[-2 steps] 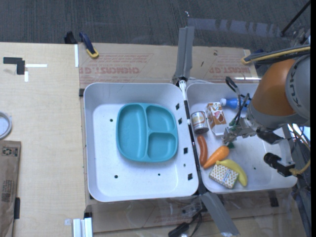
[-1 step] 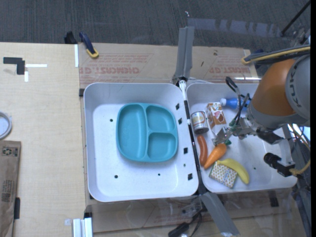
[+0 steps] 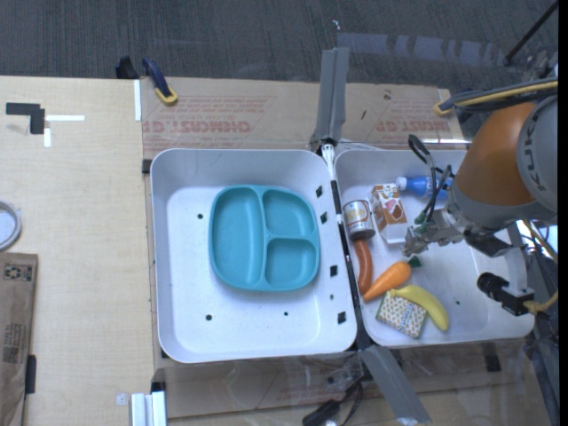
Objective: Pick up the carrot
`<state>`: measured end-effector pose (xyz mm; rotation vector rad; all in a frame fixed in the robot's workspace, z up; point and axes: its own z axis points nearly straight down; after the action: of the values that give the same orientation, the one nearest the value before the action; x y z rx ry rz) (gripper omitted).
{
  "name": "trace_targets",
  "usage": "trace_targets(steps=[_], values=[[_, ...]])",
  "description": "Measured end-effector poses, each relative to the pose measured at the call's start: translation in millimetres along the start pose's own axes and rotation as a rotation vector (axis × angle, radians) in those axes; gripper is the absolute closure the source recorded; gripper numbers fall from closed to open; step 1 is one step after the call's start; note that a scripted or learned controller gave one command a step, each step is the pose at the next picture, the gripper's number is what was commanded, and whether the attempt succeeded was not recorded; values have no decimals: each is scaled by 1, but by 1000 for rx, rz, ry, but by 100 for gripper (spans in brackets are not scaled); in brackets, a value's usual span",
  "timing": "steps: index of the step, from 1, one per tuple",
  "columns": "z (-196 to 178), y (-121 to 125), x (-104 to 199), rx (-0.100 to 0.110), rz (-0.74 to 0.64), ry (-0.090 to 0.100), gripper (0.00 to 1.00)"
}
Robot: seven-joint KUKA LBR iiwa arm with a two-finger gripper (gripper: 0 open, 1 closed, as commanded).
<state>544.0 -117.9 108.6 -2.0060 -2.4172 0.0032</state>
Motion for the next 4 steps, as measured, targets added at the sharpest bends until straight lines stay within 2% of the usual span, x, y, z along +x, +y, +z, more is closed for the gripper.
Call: trace_targets(steps=[1,2,3,4], values=[[0,0,0,0,0,0,0],[18,-33,25,1,-4,1,0],[9,-33,24,1,1,1,100],[9,-33,24,1,1,1,0]])
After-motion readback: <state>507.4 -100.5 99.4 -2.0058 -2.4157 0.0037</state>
